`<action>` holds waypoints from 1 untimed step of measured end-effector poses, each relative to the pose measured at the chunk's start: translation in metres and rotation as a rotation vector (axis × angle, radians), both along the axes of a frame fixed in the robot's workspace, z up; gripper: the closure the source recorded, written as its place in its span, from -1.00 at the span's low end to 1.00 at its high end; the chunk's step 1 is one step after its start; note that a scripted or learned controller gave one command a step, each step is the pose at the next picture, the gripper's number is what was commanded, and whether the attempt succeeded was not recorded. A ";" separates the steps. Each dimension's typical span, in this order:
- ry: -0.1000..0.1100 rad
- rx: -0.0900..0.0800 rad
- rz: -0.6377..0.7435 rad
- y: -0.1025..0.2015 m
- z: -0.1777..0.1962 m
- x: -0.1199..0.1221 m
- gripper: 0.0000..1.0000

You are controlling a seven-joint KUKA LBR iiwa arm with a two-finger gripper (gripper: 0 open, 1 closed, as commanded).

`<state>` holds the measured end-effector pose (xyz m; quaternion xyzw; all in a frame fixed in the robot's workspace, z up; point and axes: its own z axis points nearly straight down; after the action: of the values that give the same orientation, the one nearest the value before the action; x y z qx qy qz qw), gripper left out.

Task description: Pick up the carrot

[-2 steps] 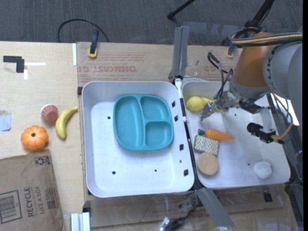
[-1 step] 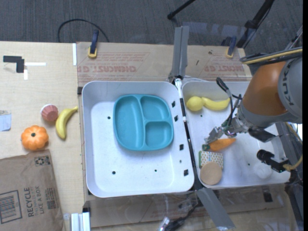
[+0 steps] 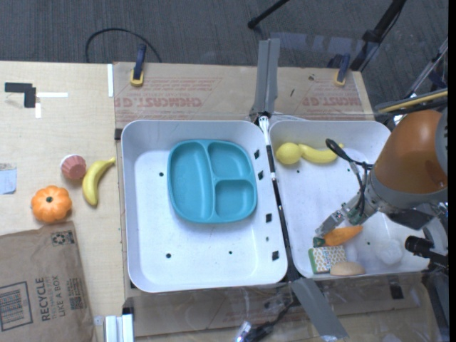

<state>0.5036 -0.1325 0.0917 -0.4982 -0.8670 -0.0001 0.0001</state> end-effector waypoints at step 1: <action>-0.062 -0.027 0.506 0.018 0.014 -0.007 -1.00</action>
<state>0.4968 -0.1142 0.1059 -0.2652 -0.9636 -0.0038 -0.0333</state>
